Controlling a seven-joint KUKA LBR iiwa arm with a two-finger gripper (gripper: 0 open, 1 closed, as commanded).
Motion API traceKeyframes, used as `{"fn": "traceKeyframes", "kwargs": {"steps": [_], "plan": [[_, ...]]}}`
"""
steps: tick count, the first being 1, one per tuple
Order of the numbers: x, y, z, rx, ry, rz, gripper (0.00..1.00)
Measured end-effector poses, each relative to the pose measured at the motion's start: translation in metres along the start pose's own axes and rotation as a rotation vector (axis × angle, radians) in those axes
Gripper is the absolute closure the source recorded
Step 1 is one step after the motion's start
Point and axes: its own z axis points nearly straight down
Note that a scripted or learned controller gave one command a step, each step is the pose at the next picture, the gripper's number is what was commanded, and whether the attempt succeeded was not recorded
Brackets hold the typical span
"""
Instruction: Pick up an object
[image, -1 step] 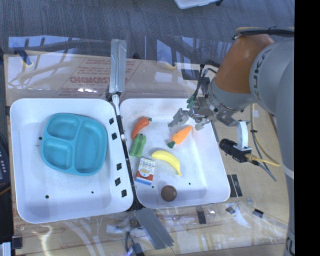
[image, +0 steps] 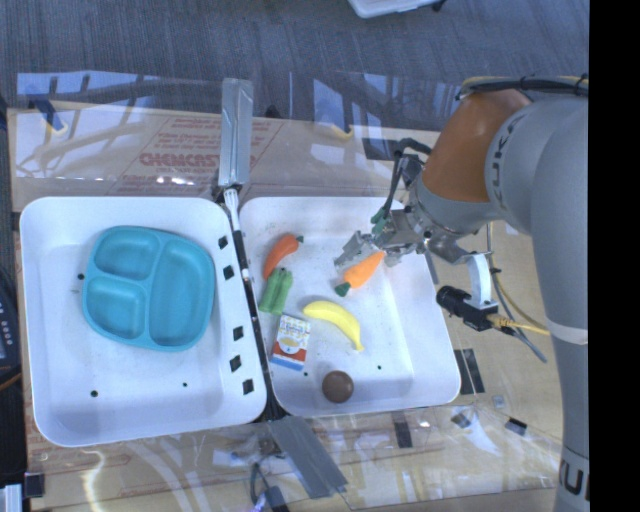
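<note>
Cardboard under clear film behind the 2 bins carries faint red lettering, too blurred to read. Gripper (image: 366, 252) is in the right bin (image: 425, 345), its fingers spread just above a carrot (image: 362, 272), not grasping it. Left of this carrot lie another carrot (image: 281, 253), a small carton (image: 290, 342) with unreadable print, and a banana (image: 336, 322).

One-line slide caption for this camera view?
Gripper poised over a toy carrot in the right bin; blue divided plate in the left.

Bench (image: 130, 150) bears two white bins (image: 50, 330) (side by side)
</note>
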Motion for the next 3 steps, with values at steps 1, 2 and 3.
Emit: {"fn": "traceKeyframes", "kwargs": {"steps": [1,2,3], "plan": [[-0.04,0.003,0.087,-0.006,-0.003,-0.119,0.0],[-0.04,0.004,0.078,-0.005,-0.003,-0.122,1.0],[-0.027,0.065,-0.051,-0.012,-0.006,-0.186,1.0]]}}
